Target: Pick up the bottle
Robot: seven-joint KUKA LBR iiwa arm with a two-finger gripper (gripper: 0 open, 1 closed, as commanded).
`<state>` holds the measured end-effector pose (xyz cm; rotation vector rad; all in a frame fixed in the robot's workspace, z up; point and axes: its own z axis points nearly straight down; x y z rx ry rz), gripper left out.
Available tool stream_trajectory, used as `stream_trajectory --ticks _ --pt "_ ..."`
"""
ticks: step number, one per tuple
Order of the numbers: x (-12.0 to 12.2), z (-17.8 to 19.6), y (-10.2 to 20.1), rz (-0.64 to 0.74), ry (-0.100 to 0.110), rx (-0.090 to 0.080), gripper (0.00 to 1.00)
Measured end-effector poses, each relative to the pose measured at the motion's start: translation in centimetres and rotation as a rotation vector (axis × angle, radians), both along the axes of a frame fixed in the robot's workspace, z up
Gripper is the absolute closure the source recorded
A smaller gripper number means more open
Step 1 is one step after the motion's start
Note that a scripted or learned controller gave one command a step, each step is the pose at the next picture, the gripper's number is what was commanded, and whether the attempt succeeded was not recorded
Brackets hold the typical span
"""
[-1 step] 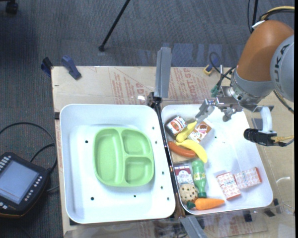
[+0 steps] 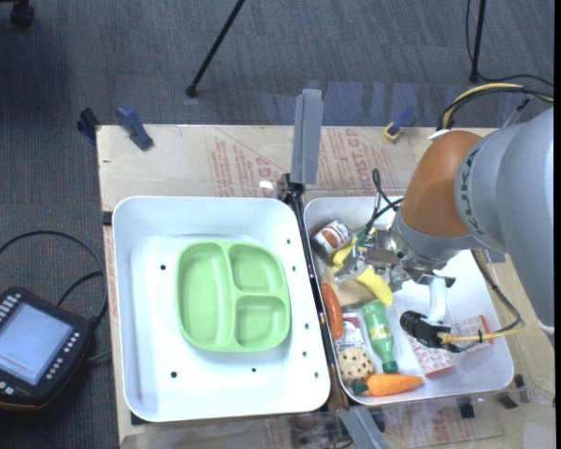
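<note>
Green bottle (image 2: 379, 332), lying on its side in the right bin (image 2: 501, 354), lengthwise roughly along the bin's near-far direction (which end carries the cap not clear).

Just beyond the bottle's far end: yellow banana (image 2: 373, 284), close to touching it.

Beyond the bottle, past the banana: gripper (image 2: 380, 254), low over the bin's contents and apart from the bottle; open or clenched not possible to tell (tip lost among clutter). Nothing visibly held.

Left of the bottle, along the bin wall: orange-red sausage (image 2: 332, 310), roughly parallel to the bottle.

Farther beyond and left of the bottle: small can (image 2: 334, 236) with a red-and-white label, tilted.

Nearer than the bottle, slightly left: speckled cookie (image 2: 355, 363), just beside the bottle's near end.

Nearer than the bottle, directly below it in the view: carrot (image 2: 394, 383), lying crosswise by the bin's front wall.

Right of the bottle: red-and-white packet (image 2: 460, 342), flat on the bin floor, apart from the bottle.

Well left of the bottle, across the divider: left bin (image 2: 140, 251), holding a green divided plate (image 2: 232, 296) near its centre.

Far left of the bottle, off the bench: handheld control pendant (image 2: 26, 342) with a pale screen, on the grey carpet.
</note>
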<state>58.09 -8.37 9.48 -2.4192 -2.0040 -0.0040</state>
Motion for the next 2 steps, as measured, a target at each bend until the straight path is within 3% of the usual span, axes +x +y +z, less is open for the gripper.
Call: stream_trajectory --ticks 1,2 --pt "-3.8 -0.1 0.1 -0.023 -0.009 0.001 0.00" --pt "-5.9 3.3 -1.8 -0.294 0.008 0.000 0.00"
